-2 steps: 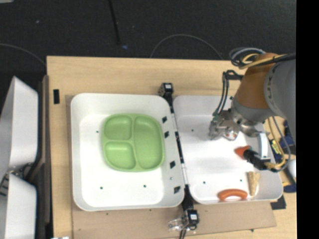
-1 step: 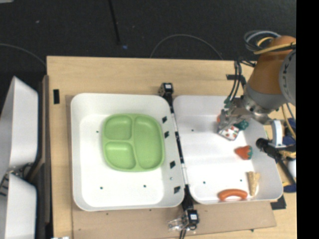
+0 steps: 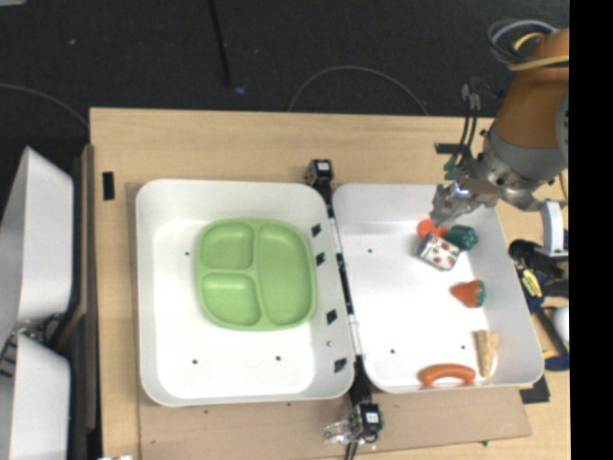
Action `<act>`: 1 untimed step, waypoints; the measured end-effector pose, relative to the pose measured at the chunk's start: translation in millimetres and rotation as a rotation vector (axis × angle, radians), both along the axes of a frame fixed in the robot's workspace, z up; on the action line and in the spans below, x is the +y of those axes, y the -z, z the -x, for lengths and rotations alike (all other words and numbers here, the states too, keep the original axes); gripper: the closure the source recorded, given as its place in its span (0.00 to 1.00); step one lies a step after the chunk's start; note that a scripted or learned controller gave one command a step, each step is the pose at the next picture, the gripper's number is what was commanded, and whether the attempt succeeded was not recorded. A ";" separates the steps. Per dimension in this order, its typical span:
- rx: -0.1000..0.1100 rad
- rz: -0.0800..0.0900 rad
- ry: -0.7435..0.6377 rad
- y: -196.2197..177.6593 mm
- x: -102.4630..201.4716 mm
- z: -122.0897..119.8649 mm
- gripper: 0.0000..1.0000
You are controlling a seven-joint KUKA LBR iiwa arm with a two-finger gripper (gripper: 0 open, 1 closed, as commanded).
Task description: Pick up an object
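The gripper [image 3: 448, 206] hangs low over the right bin's [image 3: 383, 286] far corner, likely lining up on the cluster there. I cannot tell its grasp. Just below it sit a small spotted white block [image 3: 440, 252], a teal lump [image 3: 464, 237] (rubbery-looking) and an orange bit [image 3: 426, 227]. The green divided plate [image 3: 256, 273], smooth plastic, rests in the left bin [image 3: 163, 353].

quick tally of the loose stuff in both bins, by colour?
Green: 1, divided plate
Orange: 3, ring, small piece, toy with green tip
Teal: 1, toy
White, spotted: 1, block
Tan: 1, stick
Total: 7
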State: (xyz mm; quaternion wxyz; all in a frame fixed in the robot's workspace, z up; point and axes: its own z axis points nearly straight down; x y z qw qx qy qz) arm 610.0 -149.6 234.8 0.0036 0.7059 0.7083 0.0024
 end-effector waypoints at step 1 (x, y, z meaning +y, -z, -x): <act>0.008 0.001 0.003 26.0 -1.4 -0.3 1.00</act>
